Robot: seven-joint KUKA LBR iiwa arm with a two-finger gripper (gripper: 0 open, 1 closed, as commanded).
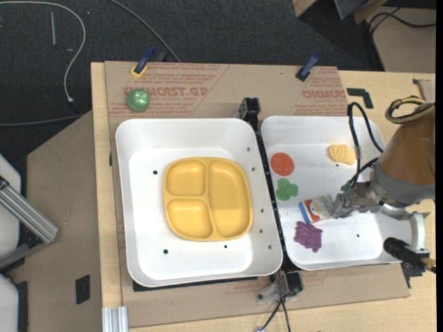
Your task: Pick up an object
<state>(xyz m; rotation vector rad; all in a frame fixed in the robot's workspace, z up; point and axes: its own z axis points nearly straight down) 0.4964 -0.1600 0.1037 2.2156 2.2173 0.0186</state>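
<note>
Purple toy (309, 235) beside claw (337, 207), green toy (286, 189).

Single fixed camera above bench (208, 81), looking down at slant; both white bins (138, 254) in frame, moderately near; arm (408, 164) enters right.

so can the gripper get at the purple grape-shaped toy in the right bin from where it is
Probably yes: the purple grape-shaped toy lies by itself on the right bin floor, just beside the gripper, with nothing on top of it.
</note>
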